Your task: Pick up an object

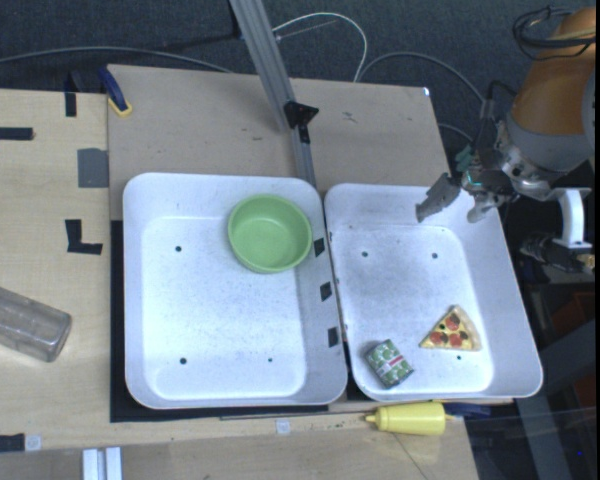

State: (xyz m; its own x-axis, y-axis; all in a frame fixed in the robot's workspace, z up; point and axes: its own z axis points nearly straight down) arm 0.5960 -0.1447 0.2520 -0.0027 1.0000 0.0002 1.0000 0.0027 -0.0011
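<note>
Bowl [270,233] in L bin [150,298].

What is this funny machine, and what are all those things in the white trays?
You are looking down from a camera fixed above a bench. The grey and orange thing on the right is a robot arm. At its end is a gripper with two open fingers, like a pincer, hovering over the top edge of the right bin. It holds nothing. Its job is to pick something up. In the right bin lie a toy pizza slice and a small green packet. The left bin holds a green bowl. A yellow bottle lies on the bench just in front of the right bin, and a clear tube lies far left.
</note>
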